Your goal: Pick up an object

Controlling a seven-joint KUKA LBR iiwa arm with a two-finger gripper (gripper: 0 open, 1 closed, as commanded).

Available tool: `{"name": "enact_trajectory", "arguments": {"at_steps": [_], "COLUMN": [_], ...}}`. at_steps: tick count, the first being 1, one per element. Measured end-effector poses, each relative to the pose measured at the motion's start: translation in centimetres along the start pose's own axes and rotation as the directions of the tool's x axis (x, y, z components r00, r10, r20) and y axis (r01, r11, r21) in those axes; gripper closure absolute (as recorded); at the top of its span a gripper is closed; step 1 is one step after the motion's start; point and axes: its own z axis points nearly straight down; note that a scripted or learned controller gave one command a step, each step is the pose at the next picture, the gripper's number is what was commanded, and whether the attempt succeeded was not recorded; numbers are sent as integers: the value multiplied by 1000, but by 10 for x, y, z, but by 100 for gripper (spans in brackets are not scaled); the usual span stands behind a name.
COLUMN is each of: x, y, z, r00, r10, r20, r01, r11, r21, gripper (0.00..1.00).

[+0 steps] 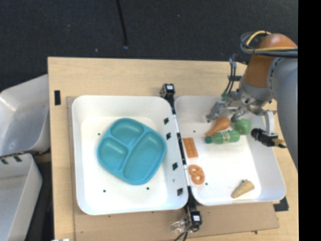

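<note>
My gripper hangs low over the back of the right bin. It is open, and its fingers straddle the thick upper end of an orange carrot-shaped toy that lies on the bin floor. A green bottle lies just in front of the carrot, almost touching it. Further left in the same bin lie an orange rectangular cracker and an orange pretzel. A tan wedge lies near the front right.
The left bin holds a blue divided plate. A ridge with black clips separates the two bins. A black fitting sits on the right bin's right wall. The grey arm and its orange band reach over the back right corner.
</note>
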Motion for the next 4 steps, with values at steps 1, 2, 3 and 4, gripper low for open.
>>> {"name": "enact_trajectory", "arguments": {"at_steps": [1,2,3,4], "x": [-2,-4,-5,-7], "y": [1,-1,0,0], "z": [-15,-79,-134,-188], "r00": [1000,1000,1000,1000], "r10": [-2,3,0,-2], "r20": [4,-2,-2,-1], "r01": [2,-3,0,2], "r11": [1000,1000,1000,1000], "r21": [-5,-8,-8,-8], "gripper": [100,100,100,100]}}
